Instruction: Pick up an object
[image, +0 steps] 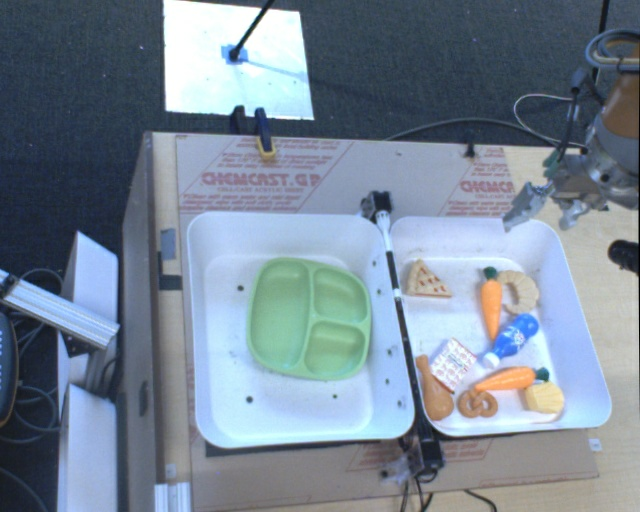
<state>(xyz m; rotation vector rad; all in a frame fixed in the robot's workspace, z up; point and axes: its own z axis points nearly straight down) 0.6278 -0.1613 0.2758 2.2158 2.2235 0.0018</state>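
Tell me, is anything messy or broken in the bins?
Nothing looks broken or spilled. The toy food lies jumbled in the right bin: the blue bottle leans against a carrot. The green tray sits a bit crooked in the left bin.

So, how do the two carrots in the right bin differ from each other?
The upper carrot lies nearly lengthwise down the bin, its green top toward the far wall; the lower carrot lies crosswise, its green top toward the cheese wedge. The upper one touches the blue bottle; the lower one lies just below that bottle. Both are orange.
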